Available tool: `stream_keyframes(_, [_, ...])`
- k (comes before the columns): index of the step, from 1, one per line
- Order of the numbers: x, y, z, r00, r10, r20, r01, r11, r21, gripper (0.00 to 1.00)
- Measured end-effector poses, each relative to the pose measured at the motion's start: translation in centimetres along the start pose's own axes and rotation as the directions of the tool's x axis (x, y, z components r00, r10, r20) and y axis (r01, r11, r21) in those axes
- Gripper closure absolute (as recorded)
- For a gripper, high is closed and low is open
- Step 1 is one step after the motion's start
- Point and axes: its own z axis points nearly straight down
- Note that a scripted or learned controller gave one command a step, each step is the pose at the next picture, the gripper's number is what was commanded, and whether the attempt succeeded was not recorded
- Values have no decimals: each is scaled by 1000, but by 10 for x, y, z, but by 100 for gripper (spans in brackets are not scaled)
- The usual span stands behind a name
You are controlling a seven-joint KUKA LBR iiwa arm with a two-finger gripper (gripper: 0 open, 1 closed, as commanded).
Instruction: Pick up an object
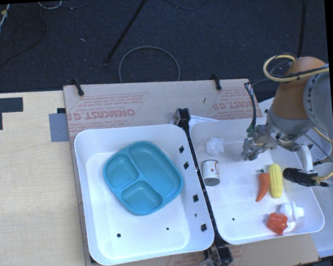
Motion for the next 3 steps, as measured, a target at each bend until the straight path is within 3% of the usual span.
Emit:
stream_keyframes(2, [2, 10, -104, 1000, -2, 1, 2, 1000, -6, 100])
stream_keyframes(3, [1, 10, -128, 1000, -2, 1, 2, 1000, -4, 100])
